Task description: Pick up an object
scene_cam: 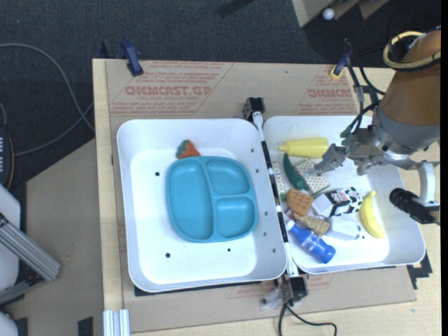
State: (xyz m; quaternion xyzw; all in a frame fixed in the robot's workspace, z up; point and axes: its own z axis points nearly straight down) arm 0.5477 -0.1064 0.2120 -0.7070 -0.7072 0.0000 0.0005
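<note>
Hovering arm [409, 110] over right bin [406, 254], fingers' state unclear, banana [371, 215] lying lengthwise front-to-back, yellow corn [305, 148] crosswise

"CHEMCAST GP" printed on brown board [168, 89]

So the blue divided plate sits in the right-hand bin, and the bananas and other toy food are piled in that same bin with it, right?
Not quite. The camera view shows the blue divided plate in the left bin, beside a small orange toy. The bananas and most of the other toy food are indeed in the right bin, where the arm reaches in.
</note>
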